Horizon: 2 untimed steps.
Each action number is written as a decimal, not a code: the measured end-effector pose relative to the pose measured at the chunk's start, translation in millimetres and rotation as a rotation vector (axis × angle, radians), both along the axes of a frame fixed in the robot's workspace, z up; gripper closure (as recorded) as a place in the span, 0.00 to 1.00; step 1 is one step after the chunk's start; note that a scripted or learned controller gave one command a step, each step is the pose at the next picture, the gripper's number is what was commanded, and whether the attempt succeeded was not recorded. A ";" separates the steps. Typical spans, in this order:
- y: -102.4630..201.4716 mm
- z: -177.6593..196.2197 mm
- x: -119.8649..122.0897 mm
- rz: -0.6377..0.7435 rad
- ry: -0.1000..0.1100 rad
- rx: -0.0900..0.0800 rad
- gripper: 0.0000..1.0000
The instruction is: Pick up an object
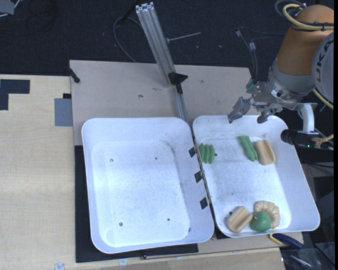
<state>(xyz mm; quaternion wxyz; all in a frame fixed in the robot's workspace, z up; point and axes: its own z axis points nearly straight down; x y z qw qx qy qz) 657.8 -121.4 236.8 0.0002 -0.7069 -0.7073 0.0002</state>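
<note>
Nearest, in the right bin's (304, 207) front corner, three things crowd together: a tan bun (239, 219) lying on a slant, a green ball (261, 222) just beside it, and a ridged tan pastry (268, 210) curling around the ball's far side and touching it. The left bin (141, 184) sits alongside, its rim meeting the right bin's along the middle seam. Farther back in the right bin, a ribbed green piece (207, 153) lies close against the left wall. Across from it, near the far right side, a green pod (248, 148) lies with its long axis running front to back, tilted slightly leftward at the far end; it is slim and bright green. A tan roll (265, 152) touches its right side, lying nearly parallel. Beyond these, over the bin's far rim, hangs the gripper (249, 113), its fingers spread apart with nothing between them.
</note>
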 end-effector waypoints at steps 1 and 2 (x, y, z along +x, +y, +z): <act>-38.8 -21.9 -8.1 -0.003 0.002 -0.001 0.00; -42.3 24.5 -49.7 0.000 -0.005 -0.001 0.00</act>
